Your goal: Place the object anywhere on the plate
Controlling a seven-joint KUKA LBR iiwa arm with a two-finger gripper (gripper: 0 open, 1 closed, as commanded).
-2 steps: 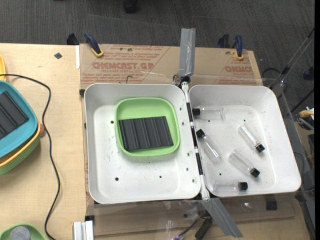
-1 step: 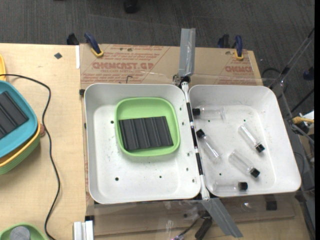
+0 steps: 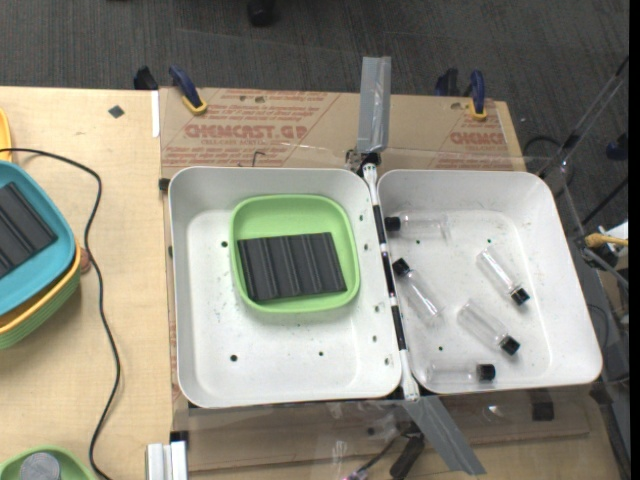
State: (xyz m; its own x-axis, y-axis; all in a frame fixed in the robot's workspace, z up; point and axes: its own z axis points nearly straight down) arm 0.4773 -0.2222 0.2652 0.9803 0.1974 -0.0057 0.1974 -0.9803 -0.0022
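Clear vials (image 3: 500,278) apparently loose in right bin (image 3: 560,218); green plate (image 3: 345,218) left.

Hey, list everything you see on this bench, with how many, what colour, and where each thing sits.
white bins: two, white, side by side at the middle of the bench
green plate: one, light green, in the left bin
ridged insert: one, dark grey, lying on the green plate
clear vials: about five, transparent with black caps, scattered in the right bin
cardboard sheet: one, brown, behind and under the bins
clamps: two, blue and yellow, at the cardboard's far edge
stacked trays: blue over yellow and green, at the left edge
black cable: one, on the wooden bench, left
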